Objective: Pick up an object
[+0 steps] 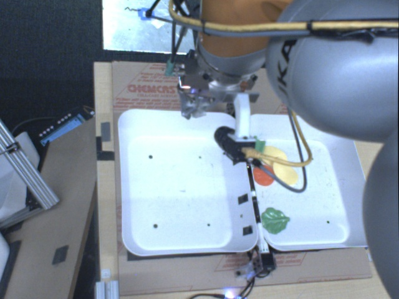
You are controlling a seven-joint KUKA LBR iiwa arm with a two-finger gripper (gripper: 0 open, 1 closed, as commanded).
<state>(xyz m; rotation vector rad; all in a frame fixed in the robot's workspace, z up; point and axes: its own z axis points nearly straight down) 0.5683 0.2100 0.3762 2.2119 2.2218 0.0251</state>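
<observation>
Hovering over the far rim of the left bin [174,185], the gripper [194,108] gave nothing away; from where I stood I could not tell whether it was clenched or released. Across in the right bin [324,192], a red piece [264,178] lay touching a yellow piece [287,174], and a green lump [274,220] sat nearer the front, apart from both

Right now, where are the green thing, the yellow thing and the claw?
green thing [275,220]: camera view, its middle.
yellow thing [287,173]: camera view, its middle.
claw [193,109]: camera view, its lower tip.
</observation>
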